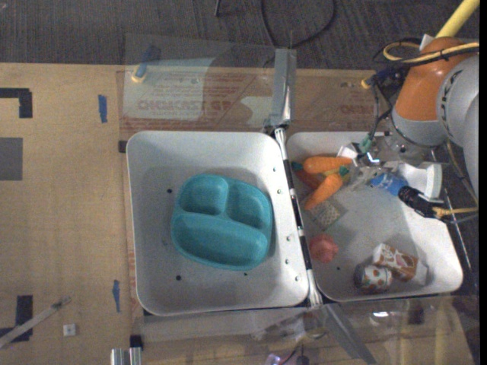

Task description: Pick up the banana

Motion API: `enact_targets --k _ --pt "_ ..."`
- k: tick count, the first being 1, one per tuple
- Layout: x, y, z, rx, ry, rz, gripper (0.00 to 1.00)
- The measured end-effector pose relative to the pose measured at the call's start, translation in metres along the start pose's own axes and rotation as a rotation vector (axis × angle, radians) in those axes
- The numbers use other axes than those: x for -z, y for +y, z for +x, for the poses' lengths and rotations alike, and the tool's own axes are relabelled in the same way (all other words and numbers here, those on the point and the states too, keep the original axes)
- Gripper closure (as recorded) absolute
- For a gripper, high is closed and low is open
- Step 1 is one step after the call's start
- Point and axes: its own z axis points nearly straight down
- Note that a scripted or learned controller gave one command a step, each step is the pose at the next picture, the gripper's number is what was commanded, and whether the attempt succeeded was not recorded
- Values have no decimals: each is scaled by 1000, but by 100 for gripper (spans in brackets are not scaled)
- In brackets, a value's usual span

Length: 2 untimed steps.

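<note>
My gripper [365, 167] hangs over the upper middle of the right bin [449, 276], below the arm's orange band [423, 90]. It sits just right of two orange carrots [326, 176] that lie near the bin's left wall, close to or touching their right ends. A blue-and-white packet [389, 182] lies directly to its right. I cannot pick out any banana-shaped yellow item in the bins; the arm covers the right bin's upper right corner.
The left bin [144, 204] holds a teal divided plate [222, 220]. The right bin also holds a pink-red lump [324, 247], a small mesh pad [326, 214], two printed cans [386, 267] and a white cup [428, 178]. A yellow rod [459, 15] slants past the arm, top right.
</note>
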Motion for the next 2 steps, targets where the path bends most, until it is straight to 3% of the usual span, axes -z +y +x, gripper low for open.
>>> enact_targets --k 1,2 --pt "0 0 0 -1 -1 -1 0" --pt "-1 1 0 -81 3 -1 0"
